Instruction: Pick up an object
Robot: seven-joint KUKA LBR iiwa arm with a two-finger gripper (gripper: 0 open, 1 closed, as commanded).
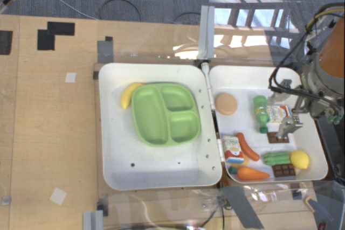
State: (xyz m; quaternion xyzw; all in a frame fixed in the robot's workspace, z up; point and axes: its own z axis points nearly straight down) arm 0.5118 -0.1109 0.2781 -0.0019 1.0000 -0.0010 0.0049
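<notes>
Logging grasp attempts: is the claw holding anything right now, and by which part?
Cannot be told. The claw is low in the right bin, beside the carton and above a chocolate piece.

On the counter (pixel 48 132), the left bin (pixel 113 164) holds a green divided plate (pixel 164 114) with a banana (pixel 128 94) touching its upper-left edge. The tool (pixel 288 127) hangs over the right bin (pixel 242 81), just beside a green bottle (pixel 261 111), with a lemon (pixel 299 159) and carrot (pixel 252 173) nearer the front.
</notes>
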